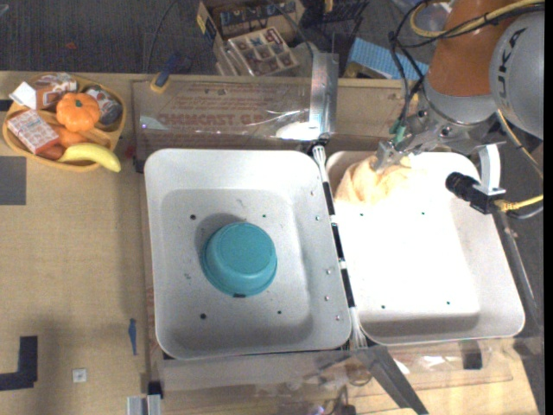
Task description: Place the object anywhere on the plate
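A teal round plate (pixel 240 258) lies in the middle of the left white bin (pixel 173 197). A pale cream, soft-looking object (pixel 367 184) sits in the far left corner of the right white bin (pixel 449 266). My gripper (pixel 390 152) reaches in from the right and hangs right over the top of the cream object, at or just above its upper edge. The washed-out light there hides whether it has hold of the object.
A ridge (pixel 333 232) separates the two bins. A basket of toy fruit (pixel 62 128) stands on the bench at the far left. A clear plastic sheet (pixel 242 115) and a metal post (pixel 321 93) stand behind the bins.
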Available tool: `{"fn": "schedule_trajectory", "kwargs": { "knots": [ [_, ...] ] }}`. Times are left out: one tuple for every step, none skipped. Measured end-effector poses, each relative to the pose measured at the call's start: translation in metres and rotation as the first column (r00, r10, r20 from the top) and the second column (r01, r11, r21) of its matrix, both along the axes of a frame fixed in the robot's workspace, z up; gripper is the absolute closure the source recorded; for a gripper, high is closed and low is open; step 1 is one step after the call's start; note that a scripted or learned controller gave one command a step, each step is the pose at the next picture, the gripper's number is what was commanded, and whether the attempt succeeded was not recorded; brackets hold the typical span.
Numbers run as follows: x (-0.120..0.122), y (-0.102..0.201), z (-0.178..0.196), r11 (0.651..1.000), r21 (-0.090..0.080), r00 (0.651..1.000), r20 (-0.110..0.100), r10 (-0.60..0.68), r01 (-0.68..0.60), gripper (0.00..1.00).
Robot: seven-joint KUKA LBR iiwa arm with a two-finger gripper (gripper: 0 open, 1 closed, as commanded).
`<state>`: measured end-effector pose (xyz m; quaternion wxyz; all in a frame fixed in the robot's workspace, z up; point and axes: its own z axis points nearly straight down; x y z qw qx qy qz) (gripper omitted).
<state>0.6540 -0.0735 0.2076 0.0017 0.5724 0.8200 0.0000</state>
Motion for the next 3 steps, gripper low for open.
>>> {"fn": "schedule_trajectory", "kwargs": {
  "knots": [
    [0.001,0.001,0.018,1.000,0.000,1.000,0.002,0.002,-0.002,1.00],
    [-0.022,0.052,0.020,0.920,0.001,0.920,-0.001,0.391,-0.391,1.00],
    [-0.052,0.089,0.030,0.699,0.000,0.699,0.000,0.715,-0.715,1.00]
  ]
}}
